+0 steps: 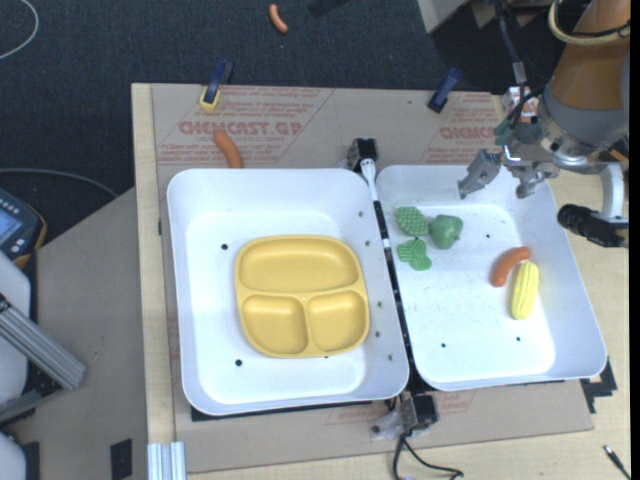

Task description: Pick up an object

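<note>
Nearest, the left bin (190, 268) holds a yellow divided plate (300, 295) with three compartments, lying flat near its middle. Just beside it, the right bin (470, 358) carries the small toys: a yellow corn cob (524, 290) toward the right wall, with an orange sausage (509, 265) touching its upper end. Further left in that bin sit three green pieces close together, a leafy one (415, 256) nearest, a rounder green vegetable (446, 231) behind it and another leafy piece (410, 219) next to that.

Beyond the bins, the cardboard sheet (300, 118) under them bears faded red print reading "CHEMCAST GP", repeated partly at the right. A second orange sausage (228, 148) lies on the cardboard behind the left bin, and a third (278, 17) rests on the dark floor far back.

At the right bin's far edge the gripper (506, 179) hangs with its two fingers spread apart, pinching nothing. The green vegetable is near it, down and to the left; the corn and sausage lie below it, apart.
</note>
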`<action>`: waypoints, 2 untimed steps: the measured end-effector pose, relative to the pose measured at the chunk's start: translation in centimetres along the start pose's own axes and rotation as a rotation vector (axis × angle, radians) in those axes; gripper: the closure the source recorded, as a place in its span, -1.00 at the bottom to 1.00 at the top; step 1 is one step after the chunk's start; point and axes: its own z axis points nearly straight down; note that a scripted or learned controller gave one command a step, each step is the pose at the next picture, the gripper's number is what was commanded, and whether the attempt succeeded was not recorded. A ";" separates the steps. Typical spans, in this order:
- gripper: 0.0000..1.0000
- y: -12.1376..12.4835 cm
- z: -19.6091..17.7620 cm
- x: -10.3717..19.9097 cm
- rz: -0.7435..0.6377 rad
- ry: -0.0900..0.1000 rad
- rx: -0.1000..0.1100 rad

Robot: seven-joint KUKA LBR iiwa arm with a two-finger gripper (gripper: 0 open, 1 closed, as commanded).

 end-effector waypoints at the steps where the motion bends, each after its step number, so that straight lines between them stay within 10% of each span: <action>1: -1.00 0.3 5.5 -0.9 0.000 0.000 0.000; 2: -1.00 0.5 9.8 -1.0 -0.001 0.001 0.001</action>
